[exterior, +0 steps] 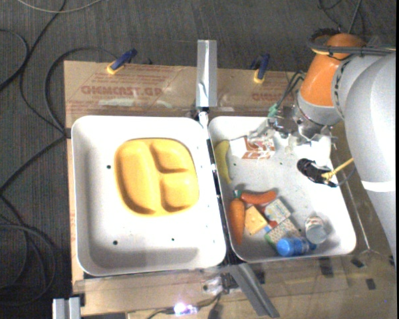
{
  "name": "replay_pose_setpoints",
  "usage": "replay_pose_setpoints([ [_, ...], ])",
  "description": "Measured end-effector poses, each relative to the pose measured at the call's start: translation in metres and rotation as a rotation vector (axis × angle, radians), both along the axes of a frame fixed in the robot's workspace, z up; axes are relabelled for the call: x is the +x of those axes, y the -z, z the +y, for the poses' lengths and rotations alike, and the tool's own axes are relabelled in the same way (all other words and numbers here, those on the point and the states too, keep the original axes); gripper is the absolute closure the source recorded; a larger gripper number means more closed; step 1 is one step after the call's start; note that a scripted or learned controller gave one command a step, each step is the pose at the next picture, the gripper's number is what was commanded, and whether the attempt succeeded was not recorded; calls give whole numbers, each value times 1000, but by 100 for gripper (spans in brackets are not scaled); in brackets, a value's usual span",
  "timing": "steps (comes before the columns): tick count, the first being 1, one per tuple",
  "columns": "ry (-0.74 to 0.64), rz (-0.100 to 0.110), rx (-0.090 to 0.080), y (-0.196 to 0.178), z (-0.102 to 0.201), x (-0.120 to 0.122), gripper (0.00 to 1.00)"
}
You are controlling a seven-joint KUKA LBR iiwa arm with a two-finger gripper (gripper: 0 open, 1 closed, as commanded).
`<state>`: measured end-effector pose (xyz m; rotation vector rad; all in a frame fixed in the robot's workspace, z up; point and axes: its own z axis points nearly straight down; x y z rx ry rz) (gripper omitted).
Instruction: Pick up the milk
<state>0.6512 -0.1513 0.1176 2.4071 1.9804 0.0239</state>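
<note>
Milk (258, 147) — small carton, far end of the right bin (349, 234)
Likely light, crushable — grip its flat sides; end effector (284, 126) state unclear.

You have two white bins side by side: the left bin (86, 198) and the right bin (339, 241). In the left one you see one yellow divided tray (157, 175). In the right one you can count one banana (221, 161) along the left wall, one carrot (236, 220), one sausage (259, 196), one cheese wedge (255, 221), one blue bottle (291, 246), one can (316, 230), two small cartons (277, 211) near the middle, and one red-and-white milk carton (259, 146) at the far end. Two clamps (122, 60) sit on the far edge of the board.
</note>
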Motion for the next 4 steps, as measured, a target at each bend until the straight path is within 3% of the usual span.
replay_pose_setpoints([
  [1, -142, -10, -15, 8, 25, 11, 0],
  [2, -155, -26, -16, 8, 38, -3, 0],
  [4, -296, -20, -26, 7, 41, 5, 0],
])
